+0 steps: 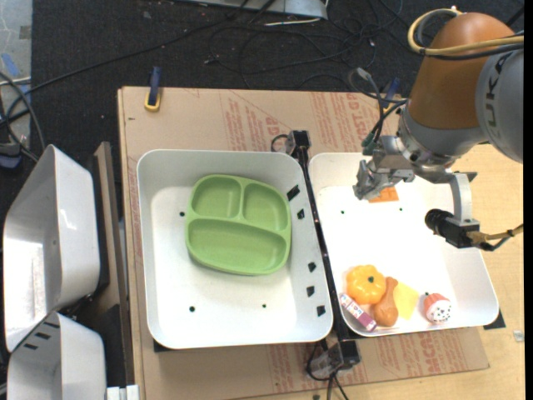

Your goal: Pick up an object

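Cardboard-topped worktop (216,115), two bins. Gripper (372,188) hangs over orange piece (383,195), upper right bin (466,257); jaws' state unclear. Risk: flat piece slips.

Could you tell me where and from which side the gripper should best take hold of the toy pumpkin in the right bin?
Probably from straight above, closing across the round body of the toy pumpkin. Its far side faces bare floor of the right bin, while a toy drumstick crowds its near right side.

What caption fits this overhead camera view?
Gripper poised over an orange piece in the right bin.
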Available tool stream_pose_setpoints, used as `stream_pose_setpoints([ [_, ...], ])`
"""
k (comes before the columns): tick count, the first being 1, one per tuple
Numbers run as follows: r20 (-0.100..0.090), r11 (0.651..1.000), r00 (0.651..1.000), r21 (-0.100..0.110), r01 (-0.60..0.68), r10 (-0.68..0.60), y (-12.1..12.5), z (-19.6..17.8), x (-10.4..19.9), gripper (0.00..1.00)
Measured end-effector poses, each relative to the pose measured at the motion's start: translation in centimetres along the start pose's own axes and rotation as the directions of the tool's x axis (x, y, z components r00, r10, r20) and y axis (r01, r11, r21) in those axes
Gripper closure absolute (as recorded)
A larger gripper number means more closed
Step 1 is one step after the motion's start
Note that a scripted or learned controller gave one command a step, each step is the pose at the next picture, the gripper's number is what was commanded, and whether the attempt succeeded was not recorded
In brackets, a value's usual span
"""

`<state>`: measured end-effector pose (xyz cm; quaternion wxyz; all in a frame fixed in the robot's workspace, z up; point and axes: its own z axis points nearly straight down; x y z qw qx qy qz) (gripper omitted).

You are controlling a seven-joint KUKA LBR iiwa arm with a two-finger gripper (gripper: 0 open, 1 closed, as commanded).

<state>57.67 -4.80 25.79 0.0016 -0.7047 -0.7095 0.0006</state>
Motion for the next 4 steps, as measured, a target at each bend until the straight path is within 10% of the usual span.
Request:
stream_pose_setpoints([
  [3,0.001,1.0,1.0,0.0,0.001,-0.001,-5.3,0.8,13.2,1.0],
  [4,0.002,1.0,1.0,-0.002,-0.005,0.005,-5.3,0.7,12.9,0.0],
])
